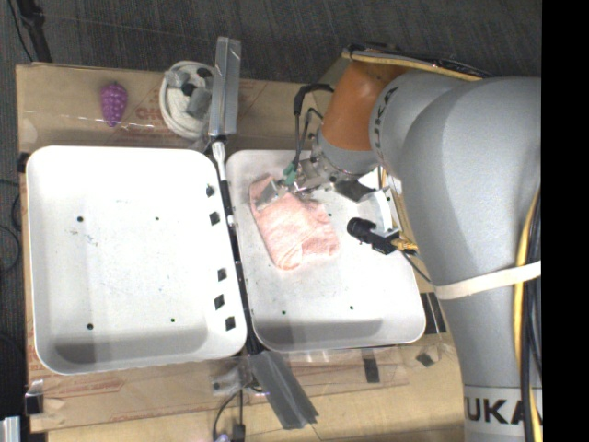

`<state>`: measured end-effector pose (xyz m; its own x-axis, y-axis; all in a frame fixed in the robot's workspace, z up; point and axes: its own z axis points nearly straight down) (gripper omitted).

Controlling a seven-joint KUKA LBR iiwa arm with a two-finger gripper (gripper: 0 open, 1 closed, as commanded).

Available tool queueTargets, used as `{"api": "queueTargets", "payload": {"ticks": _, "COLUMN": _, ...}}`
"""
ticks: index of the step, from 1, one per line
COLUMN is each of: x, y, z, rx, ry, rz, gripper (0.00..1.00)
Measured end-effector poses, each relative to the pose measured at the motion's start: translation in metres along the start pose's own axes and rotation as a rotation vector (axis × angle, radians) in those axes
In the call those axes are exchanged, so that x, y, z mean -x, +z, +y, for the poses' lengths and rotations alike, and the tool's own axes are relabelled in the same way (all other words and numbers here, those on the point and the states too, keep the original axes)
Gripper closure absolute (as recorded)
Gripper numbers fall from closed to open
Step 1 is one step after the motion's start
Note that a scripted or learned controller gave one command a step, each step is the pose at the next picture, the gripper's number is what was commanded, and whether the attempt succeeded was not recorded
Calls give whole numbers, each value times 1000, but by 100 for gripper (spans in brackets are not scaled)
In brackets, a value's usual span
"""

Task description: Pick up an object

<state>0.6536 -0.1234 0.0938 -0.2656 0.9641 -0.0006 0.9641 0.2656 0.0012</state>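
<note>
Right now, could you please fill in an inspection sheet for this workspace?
Surface: cardboard-covered bench bearing left bin and right bin, side by side.
Job's things: pink cloth, crumpled, in the right bin's upper middle.
Clutter: purple grape-like object and white coiled bundle on the bench behind the left bin.
Grippers: claw at the cloth's upper edge; grip unclear.
Cables: black cable looping beside the wrist.
Surroundings: dark floor.

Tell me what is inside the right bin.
Inside the right bin lies a folded pink cloth, with the gripper at its upper edge. The arm covers the bin's right side.
</note>
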Motion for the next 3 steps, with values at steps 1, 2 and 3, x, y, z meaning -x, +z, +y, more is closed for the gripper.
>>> {"api": "queueTargets", "payload": {"ticks": 1, "x": -25, "y": 1, "z": 10, "rx": -3, "ry": -90, "rz": 2, "gripper": 0}}
{"api": "queueTargets", "payload": {"ticks": 2, "x": -24, "y": 1, "z": 10, "rx": -2, "ry": -58, "rz": 1, "gripper": 0}}
{"api": "queueTargets", "payload": {"ticks": 3, "x": -24, "y": 1, "z": 10, "rx": -2, "ry": -57, "rz": 1, "gripper": 0}}
